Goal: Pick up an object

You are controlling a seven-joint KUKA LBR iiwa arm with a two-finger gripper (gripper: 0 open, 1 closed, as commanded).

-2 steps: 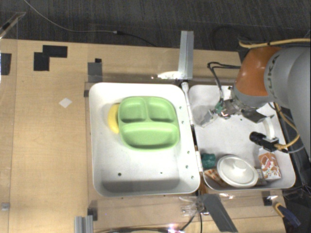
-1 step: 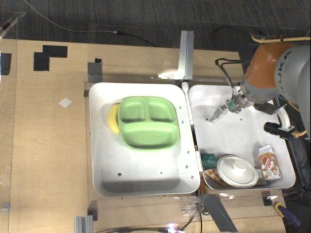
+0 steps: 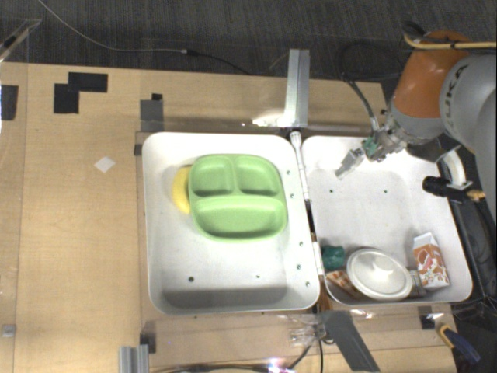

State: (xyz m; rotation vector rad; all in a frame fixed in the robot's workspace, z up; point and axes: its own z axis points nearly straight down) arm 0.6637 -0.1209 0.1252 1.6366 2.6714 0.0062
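My gripper [image 3: 351,160] hangs over the far left part of the right bin [image 3: 388,208], on the grey arm with the orange band [image 3: 423,84] that comes in from the upper right. It is small in this view. Along the right bin's near edge lie a round silver bowl [image 3: 379,273], a teal object [image 3: 334,256] to its left and a white and orange carton [image 3: 429,261] to its right. All three are well below the gripper and apart from it. In the left bin [image 3: 210,278] a green divided plate [image 3: 235,195] rests with a yellow object [image 3: 180,190] under its left edge.
A metal post [image 3: 298,88] stands behind the seam between the two bins. Black cables [image 3: 466,224] run along the right bin's right side. A brown item [image 3: 342,284] peeks out beneath the silver bowl. Wooden bench surface extends to the left.
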